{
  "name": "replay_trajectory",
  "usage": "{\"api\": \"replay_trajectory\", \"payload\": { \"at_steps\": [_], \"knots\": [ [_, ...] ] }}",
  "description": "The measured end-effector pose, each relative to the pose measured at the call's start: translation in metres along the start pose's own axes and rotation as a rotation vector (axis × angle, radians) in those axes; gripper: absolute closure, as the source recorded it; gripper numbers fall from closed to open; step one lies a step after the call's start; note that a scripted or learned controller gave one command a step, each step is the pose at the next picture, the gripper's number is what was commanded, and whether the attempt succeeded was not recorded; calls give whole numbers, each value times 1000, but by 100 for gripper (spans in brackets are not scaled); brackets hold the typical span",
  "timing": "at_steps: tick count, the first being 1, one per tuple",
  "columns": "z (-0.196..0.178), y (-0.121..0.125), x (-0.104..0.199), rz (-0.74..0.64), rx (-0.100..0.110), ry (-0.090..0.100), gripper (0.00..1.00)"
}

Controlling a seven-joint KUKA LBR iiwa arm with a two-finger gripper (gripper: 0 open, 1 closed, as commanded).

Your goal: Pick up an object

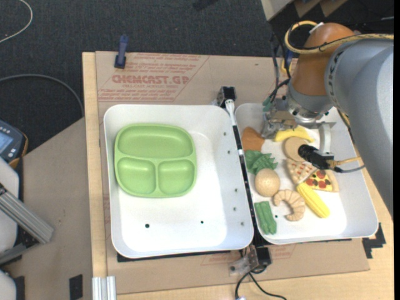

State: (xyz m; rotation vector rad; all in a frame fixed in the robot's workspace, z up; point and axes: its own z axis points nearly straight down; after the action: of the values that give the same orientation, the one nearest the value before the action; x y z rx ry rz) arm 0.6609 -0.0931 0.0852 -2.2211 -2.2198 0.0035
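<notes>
Claw (pixel 277 125): low over the right white bin (pixel 356 217), at its far-left corner; grip cannot be made out
Toy food: yellow plastic banana (pixel 294 134) just beside claw; orange wedge (pixel 252 140) nearby
Left bin: green divided tray (pixel 155 160)

the grey arm reaches in from the right, gripper (pixel 273 125) pointed down.
</notes>
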Motion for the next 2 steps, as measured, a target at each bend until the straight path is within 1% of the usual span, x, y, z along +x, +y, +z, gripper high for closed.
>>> {"api": "replay_trajectory", "payload": {
  "at_steps": [1, 2],
  "knots": [
    [0, 6, 0, -2, -5, 0, 100],
    [0, 6, 1, -1, -4, 0, 100]
  ]
}}
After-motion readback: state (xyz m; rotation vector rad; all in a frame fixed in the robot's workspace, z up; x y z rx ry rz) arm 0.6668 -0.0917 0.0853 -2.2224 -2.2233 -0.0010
